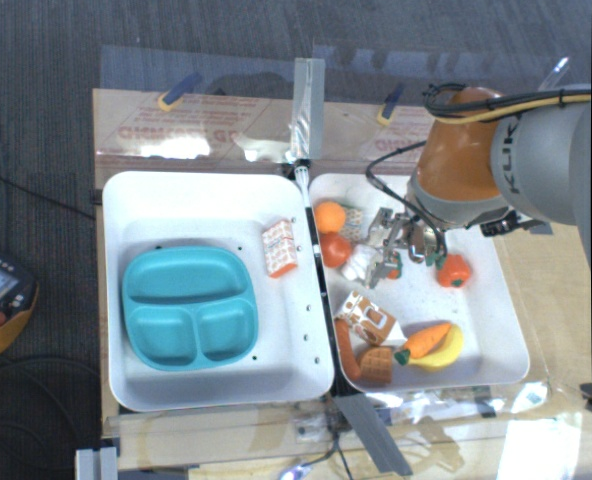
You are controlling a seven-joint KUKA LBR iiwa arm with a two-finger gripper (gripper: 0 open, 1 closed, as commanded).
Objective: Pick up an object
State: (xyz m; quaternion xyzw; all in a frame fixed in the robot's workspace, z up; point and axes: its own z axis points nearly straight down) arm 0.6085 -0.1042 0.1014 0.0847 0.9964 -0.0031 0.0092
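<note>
My gripper (388,244) hangs over the upper middle of the right bin (506,313), below the orange wrist band. Just left of it lie a small white object (359,262), a red tomato (334,251) and an orange (328,216). A red pepper-like toy (453,271) sits just right of the gripper. Lower in the bin are a brown-and-white box (365,316), a carrot (425,340) on a banana (446,352), a brown piece (375,365) and a sausage (344,344). Whether the gripper touches the white object is hidden.
The left bin (126,203) holds a teal divided tray (189,303) and a small orange-and-white packet (280,247) near the dividing wall. A metal post (307,108) stands behind the bins. The arm's body (536,158) covers the right bin's upper right corner.
</note>
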